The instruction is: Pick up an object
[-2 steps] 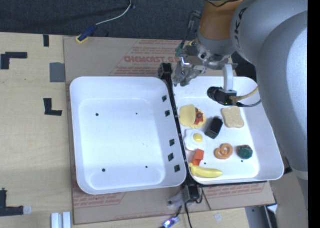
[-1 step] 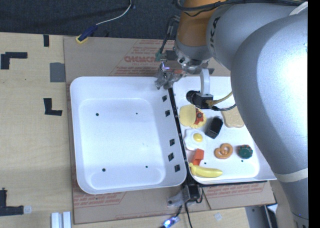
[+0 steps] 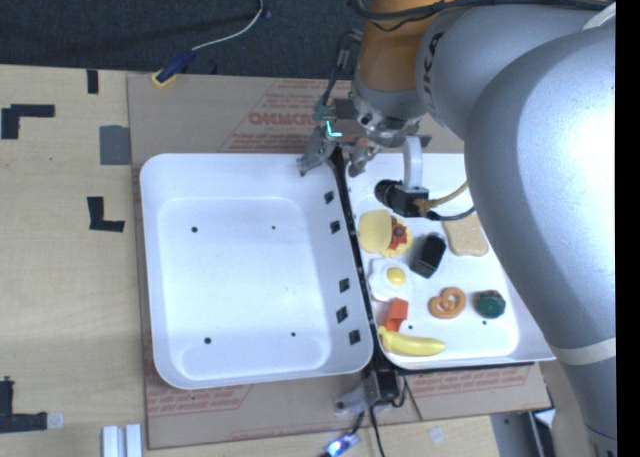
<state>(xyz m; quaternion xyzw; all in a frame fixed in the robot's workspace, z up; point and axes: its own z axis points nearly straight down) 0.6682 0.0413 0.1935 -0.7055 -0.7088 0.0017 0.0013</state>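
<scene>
Fingers (image 3: 312, 159) spread apart, nothing between them, straddling the shared wall at the bins' 12 o'clock end. Nothing gripped or lifted yet, so judged early: choosing, descending, closing and raising all left.

No toy in the left bin (image 3: 150, 275). All candidates in the right bin (image 3: 500, 353), at 5 o'clock from the fingers: yellow disc (image 3: 374, 232) nearest, egg (image 3: 388, 277) and red block (image 3: 397, 313) below it, banana (image 3: 412, 345) at 6 o'clock of the bin, then black block (image 3: 428, 255), donut (image 3: 447, 303), toast (image 3: 466, 237), green piece (image 3: 489, 303) towards 3 o'clock.

Arm (image 3: 540, 145) reaching in from 3 o'clock, orange band (image 3: 400, 5) above the wrist, wrist pointing steeply down at the counter.
</scene>
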